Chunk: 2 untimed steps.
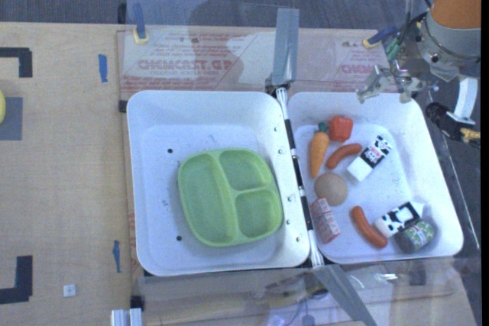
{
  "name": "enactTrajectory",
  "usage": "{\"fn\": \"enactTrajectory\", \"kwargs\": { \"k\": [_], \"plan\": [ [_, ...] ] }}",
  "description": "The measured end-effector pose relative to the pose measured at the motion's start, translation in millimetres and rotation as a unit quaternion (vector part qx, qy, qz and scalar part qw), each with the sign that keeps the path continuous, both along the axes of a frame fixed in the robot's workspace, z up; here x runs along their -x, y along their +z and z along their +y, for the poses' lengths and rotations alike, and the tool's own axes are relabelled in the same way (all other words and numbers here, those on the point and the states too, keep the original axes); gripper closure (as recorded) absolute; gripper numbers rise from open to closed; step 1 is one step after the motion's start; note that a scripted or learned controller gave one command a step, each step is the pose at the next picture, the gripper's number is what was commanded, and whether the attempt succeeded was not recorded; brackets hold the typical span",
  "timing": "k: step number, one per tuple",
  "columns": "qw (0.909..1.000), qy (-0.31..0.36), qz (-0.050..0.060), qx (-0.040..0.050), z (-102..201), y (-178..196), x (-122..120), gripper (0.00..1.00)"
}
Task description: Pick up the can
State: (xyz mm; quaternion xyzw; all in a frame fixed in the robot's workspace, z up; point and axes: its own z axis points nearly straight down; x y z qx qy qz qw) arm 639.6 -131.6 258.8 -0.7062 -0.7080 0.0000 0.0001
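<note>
Can (416, 235): near right bin's (435, 141) front right corner, beside cow carton (399, 218).
Gripper (388, 84): above bin's back rim, fingers spread, holding nothing.

Even, fairly bright overhead light, cool white cast. Shadows soft and short: faint grey edge under green tray (229, 196) in left bin (153, 118), small dark patches beside items in right bin (439, 187). White bin walls near washed out, little surface detail. Clear sheet (206, 19) at far side shows pale glare. Worktop (61, 187) evenly lit. Overall sharpness moderate, small labels unreadable. Arm (458, 4) at far right slightly soft. Floor at far edge darker, low contrast.
</note>
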Motion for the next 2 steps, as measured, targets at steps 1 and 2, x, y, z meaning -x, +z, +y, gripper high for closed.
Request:
{"fn": "enactTrajectory", "kwargs": {
  "k": [1,2],
  "plan": [
    [0.9965,0.083,0.000,-0.0001,-7.8,-77.6,72.4,0.00],
    [0.9966,0.082,-0.001,0.0000,-34.3,-167.3,69.4,0.00]
  ]
}}
